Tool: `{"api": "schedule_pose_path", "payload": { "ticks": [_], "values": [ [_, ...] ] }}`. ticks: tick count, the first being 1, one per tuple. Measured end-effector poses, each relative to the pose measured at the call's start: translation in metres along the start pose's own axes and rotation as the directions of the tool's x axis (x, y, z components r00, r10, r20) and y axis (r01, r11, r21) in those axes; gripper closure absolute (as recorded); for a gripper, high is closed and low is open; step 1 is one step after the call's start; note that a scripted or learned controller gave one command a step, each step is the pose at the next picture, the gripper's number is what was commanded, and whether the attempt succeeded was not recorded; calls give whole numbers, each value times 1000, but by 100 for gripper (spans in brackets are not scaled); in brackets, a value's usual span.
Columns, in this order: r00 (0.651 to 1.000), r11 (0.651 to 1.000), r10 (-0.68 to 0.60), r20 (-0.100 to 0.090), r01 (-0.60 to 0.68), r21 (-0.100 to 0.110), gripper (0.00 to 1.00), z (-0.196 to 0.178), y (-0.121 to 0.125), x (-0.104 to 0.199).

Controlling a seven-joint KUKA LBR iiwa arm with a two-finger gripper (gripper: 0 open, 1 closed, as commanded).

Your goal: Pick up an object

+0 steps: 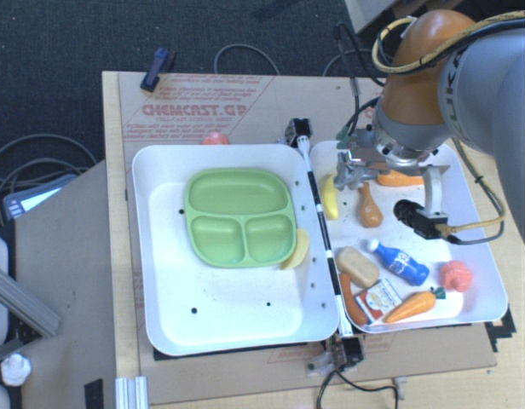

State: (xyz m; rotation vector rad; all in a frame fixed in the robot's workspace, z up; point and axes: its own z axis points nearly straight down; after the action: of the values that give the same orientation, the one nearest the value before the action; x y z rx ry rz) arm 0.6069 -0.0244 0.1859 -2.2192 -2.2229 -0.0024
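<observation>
My gripper (351, 174) hangs over the far left part of the right bin (493, 290), under the orange-banded wrist. Just below it lie a yellow banana (330, 199) against the bin's left wall and a brown drumstick (369, 208). An orange piece (400, 179) peeks out behind the wrist. Nearer the front of this bin lie a tan bread roll (358, 266), a blue bottle (401, 263), a pink lump (455, 274), a carrot (411, 306), a red sausage (350, 302) and a small printed packet (382, 296). I see nothing between the fingers.
The left bin (160, 254) holds a green sectioned tray (240, 216) with a pale yellow slice (297, 250) at its right edge. A ridge where the two bins meet (320, 228) divides them. Cables and a blue clip (156, 69) lie beyond the bench.
</observation>
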Motion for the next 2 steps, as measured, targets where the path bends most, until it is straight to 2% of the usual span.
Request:
{"api": "schedule_pose_path", "payload": {
  "ticks": [1,2],
  "values": [
    [1000,1000,1,1,-1,3,0,1,-1,-1],
    [1000,1000,3,2,-3,4,0,49,-13,-71]
  ]
}}
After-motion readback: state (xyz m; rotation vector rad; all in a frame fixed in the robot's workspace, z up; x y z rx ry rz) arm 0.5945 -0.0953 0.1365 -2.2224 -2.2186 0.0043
